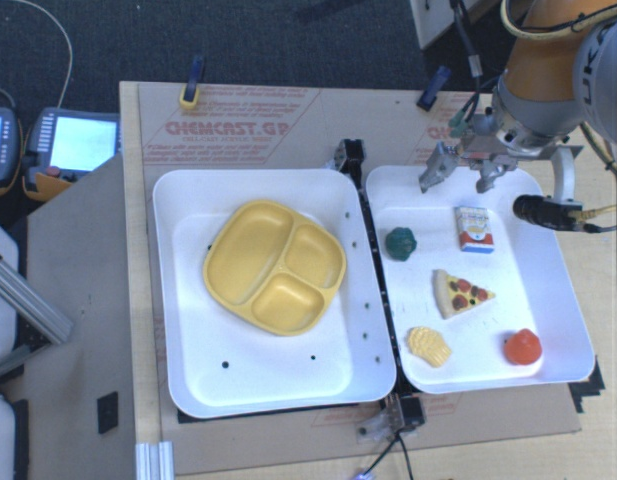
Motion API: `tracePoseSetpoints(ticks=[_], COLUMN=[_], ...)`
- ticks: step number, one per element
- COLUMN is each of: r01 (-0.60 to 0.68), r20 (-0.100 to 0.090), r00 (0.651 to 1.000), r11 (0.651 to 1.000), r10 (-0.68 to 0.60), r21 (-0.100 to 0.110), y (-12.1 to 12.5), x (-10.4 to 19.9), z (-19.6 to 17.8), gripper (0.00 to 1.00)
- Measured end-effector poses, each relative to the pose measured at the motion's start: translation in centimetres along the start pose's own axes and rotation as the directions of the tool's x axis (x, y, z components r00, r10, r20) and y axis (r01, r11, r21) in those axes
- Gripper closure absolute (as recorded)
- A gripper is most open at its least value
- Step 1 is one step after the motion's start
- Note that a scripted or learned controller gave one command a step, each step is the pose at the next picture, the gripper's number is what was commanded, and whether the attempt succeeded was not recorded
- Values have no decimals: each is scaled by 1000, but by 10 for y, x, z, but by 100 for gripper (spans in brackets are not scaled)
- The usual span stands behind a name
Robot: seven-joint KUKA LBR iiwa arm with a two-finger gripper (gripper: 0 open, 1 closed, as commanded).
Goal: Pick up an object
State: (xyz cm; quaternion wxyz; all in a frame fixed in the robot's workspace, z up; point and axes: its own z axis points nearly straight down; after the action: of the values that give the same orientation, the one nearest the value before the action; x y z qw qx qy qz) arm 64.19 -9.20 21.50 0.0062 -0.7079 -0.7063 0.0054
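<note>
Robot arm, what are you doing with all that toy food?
The pincer hangs open over the far edge of the right bin, holding nothing. Below it lie a small carton, a green ball, a pizza slice, a yellow snack and a red tomato. A yellow tray sits in the left bin.

Two white bins (178, 298), the left holding a yellow divided plate (275, 266), the right a dark green ball (400, 243), a white carton with red and blue print (474, 229), a pepperoni-dotted yellow pizza slice (458, 293), a ridged pale-yellow piece (428, 345) and a red-orange tomato (523, 347).
</note>
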Motion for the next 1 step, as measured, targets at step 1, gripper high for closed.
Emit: tracePoseSetpoints(ticks=[1], r01=[2], r20=[1], r00=[1000], r11=[1000], r10=[-2], r21=[-15], y=[2], x=[0], z=[-9], gripper=[0])
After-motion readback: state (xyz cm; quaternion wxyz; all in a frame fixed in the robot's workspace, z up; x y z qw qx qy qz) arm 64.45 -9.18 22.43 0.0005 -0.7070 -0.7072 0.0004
